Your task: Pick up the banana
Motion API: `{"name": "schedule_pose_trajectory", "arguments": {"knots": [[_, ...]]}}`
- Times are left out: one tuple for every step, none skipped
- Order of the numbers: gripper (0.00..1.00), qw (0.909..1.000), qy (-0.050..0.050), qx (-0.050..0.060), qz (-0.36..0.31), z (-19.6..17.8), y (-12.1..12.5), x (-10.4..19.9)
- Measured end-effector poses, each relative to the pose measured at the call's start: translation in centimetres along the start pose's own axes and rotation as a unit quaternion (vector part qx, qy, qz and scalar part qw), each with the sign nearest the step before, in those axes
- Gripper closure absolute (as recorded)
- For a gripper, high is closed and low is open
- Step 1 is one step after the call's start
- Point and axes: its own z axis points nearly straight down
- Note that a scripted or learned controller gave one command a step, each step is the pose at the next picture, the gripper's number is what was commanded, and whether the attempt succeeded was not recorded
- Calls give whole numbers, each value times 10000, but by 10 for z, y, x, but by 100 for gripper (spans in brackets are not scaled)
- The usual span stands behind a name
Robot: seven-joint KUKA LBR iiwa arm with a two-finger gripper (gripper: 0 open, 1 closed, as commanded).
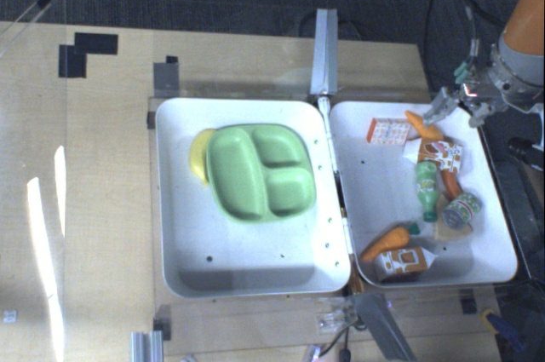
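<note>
A: Banana (199,156) — left bin (183,267), yellow edge tucked beneath green divided tray's (260,170) left side.
B: Tool (444,105)?
A: Over right bin's (494,262) top rim, near carrot; finger spread: cannot tell.

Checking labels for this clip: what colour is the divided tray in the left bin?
Light green; the divided tray shows plainly in the camera view, partly covering the yellow banana.

Orange band (526,30), grey wrist (511,79), silver metal jaws
</note>
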Motion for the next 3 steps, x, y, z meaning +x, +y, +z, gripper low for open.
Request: {"name": "schedule_pose_trajectory", "arguments": {"knots": [[0,10000,8,9,-6,111,32,91],[0,9969,6,1,789,148,26,52],[0,9894,14,-21,1455,146,-63,84]]}}
